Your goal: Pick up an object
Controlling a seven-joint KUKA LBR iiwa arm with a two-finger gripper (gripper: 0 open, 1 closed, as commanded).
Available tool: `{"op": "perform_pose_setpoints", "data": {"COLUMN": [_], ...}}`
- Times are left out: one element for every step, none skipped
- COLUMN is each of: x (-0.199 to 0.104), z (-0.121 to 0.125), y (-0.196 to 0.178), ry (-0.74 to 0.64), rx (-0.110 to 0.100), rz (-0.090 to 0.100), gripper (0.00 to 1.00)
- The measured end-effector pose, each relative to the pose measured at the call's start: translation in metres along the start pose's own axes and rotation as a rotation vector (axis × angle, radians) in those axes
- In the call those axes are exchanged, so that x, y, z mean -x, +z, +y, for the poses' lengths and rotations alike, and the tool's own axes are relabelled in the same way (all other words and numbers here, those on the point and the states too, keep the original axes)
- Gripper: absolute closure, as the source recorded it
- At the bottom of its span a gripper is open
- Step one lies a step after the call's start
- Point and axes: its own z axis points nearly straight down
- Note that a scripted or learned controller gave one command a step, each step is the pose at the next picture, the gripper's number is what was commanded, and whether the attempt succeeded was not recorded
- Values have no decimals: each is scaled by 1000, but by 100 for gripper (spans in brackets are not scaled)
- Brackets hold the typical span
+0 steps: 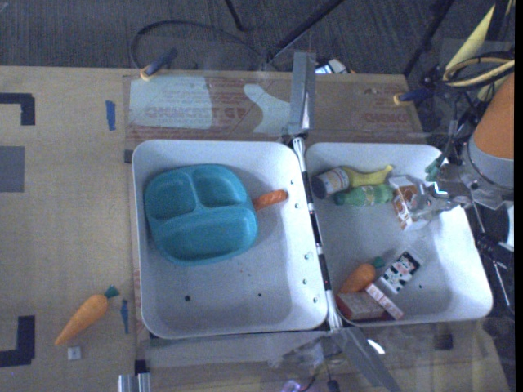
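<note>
Approach step, by judgement: gripper (421, 205) low at right bin's (466, 296) far right edge, touching small carton (402, 202); grip state impossible to tell. Next: close on carton, then lift straight.

A toy carrot (82, 318) lies on the bench (57, 219) beside blue tape (109, 114).
</note>
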Motion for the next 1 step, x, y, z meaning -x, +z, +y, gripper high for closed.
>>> {"op": "perform_pose_setpoints", "data": {"x": [47], "z": [24], "y": [26], "ry": [-60], "rx": [3], "rz": [-1], "gripper": [100]}}
